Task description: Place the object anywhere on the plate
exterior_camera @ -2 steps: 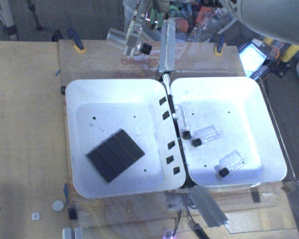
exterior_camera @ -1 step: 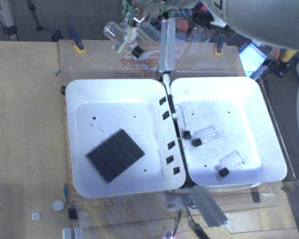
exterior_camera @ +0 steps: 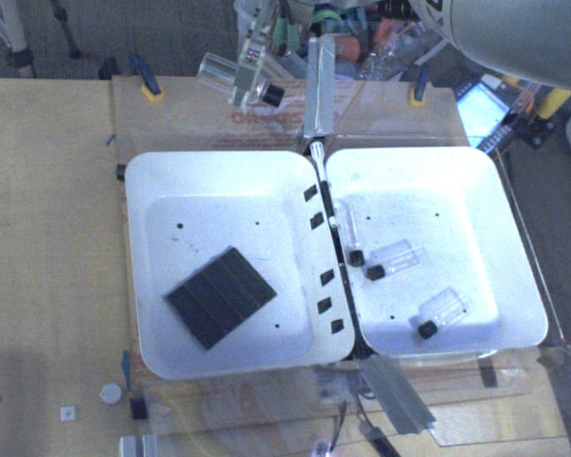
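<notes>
Gripper [exterior_camera: 251, 76] is clamping a clear vial [exterior_camera: 226, 70] crosswise at its fingertips, hanging over the bench just behind the left bin [exterior_camera: 138, 255]. Pick is looking done; carry and release are still to do. Dark plate [exterior_camera: 221, 296] is lying in that bin's near half, nothing sitting on it. Vial's long axis is running left-right in view, roughly level, black cap [exterior_camera: 272, 93] pointing right and slightly down-frame.

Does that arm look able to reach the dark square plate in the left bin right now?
Probably yes. The plate lies flat in the left bin with nothing on it, and the gripper hangs just beyond that bin's far rim, with open space between.
</notes>
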